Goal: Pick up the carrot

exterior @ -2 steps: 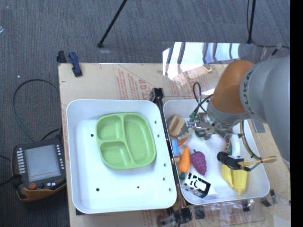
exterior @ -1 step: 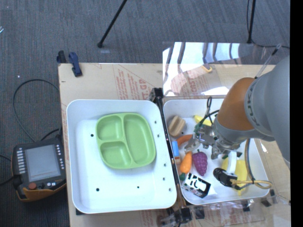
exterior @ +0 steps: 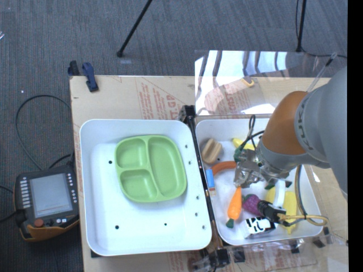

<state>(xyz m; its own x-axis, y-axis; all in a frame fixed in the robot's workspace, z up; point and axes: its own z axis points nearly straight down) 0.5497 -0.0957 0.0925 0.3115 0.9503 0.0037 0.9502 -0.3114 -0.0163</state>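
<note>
orange carrot (exterior: 235, 204); green plate (exterior: 151, 168)

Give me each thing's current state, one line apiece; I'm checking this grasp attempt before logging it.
carrot: lying in the right bin, not lifted, just below the gripper.
gripper: low over the right bin, above the carrot's top end.
green plate: flat in the left bin, upright, nothing on it.
purple toy: lying beside the carrot.
</note>
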